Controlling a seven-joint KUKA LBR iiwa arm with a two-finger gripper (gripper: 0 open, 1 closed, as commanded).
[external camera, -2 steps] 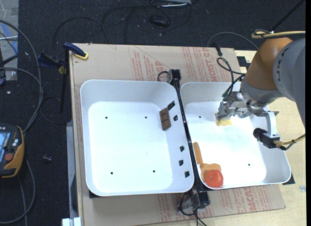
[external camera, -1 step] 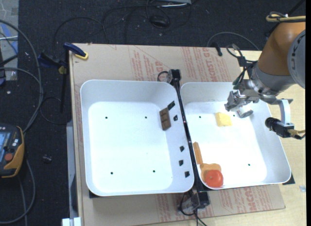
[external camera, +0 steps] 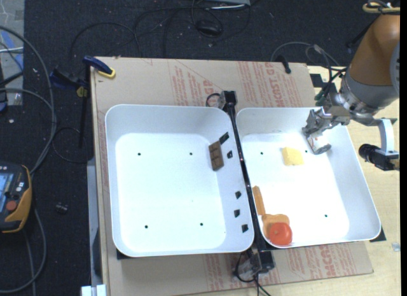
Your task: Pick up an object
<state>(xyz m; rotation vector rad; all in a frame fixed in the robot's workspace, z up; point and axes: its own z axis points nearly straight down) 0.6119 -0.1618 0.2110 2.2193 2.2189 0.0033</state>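
Hand (external camera: 316,137) hovers over the right bin's (external camera: 356,186) far edge, its state impossible to tell; the yellow block (external camera: 292,156) lies just beside it, toward the divider.

Cardboard-topped bench (external camera: 165,81), two white bins (external camera: 165,186) side by side on it

Both bins are plain white: the left bin (external camera: 127,180) holds a dark brown block (external camera: 217,156) by its right wall, while the right bin (external camera: 356,193) carries a pale yellow piece (external camera: 292,156) near its far edge and a red-orange ball (external camera: 279,232) in its near left corner.
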